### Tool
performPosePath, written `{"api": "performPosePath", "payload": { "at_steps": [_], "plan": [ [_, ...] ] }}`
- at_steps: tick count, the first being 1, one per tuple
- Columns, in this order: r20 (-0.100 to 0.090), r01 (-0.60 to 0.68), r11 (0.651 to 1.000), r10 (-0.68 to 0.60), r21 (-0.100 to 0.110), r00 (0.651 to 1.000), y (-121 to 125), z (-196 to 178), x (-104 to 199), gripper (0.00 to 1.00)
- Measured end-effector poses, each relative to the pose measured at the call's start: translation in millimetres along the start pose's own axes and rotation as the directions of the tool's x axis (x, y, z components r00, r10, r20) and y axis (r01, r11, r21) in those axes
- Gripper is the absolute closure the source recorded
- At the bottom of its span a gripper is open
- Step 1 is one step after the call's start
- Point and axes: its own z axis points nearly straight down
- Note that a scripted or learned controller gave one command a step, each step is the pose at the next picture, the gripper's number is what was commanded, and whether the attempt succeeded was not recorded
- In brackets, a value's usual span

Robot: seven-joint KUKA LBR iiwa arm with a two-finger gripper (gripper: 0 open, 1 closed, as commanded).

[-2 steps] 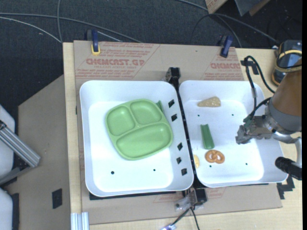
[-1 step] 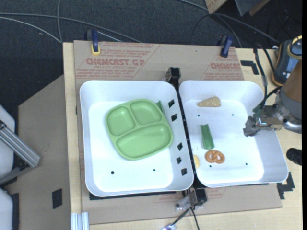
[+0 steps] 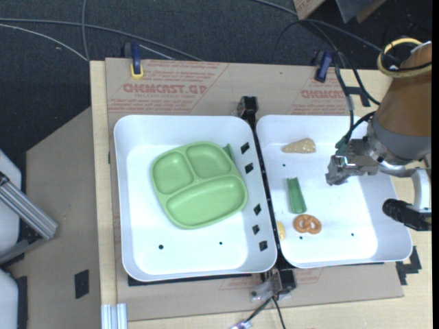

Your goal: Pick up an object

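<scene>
In the right bin [image 3: 363, 245] lie three small items: a tan bread-like piece [image 3: 300, 146] near the back, a green stick [image 3: 295, 195] in the middle and an orange pretzel [image 3: 306, 224] toward the front. My gripper [image 3: 337, 172] hangs over the right bin's middle, to the right of the green stick and apart from it. Nothing shows between its fingers. The grey arm with its orange band [image 3: 408, 94] reaches in from the right.
The left bin [image 3: 137, 238] holds a green divided plate [image 3: 199, 184]. A small yellow bit [image 3: 280, 232] lies by the divider between the bins. Black clips [image 3: 247, 106] sit along that divider. Cables run across the bench's back right.
</scene>
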Motion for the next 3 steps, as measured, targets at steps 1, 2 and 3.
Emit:
{"api": "performPosePath", "payload": {
  "at_steps": [1,2,3],
  "plan": [
    [-0.001,0.002,1.000,-0.002,-0.001,1.000,19.9,-9.3,51.9,1.00],
    [-0.001,0.002,1.000,-0.002,0.001,1.000,38.5,-3.0,104.3,1.00],
    [-0.001,0.002,1.000,-0.002,0.000,1.000,72.9,6.5,151.1,1.00]
  ]
}}
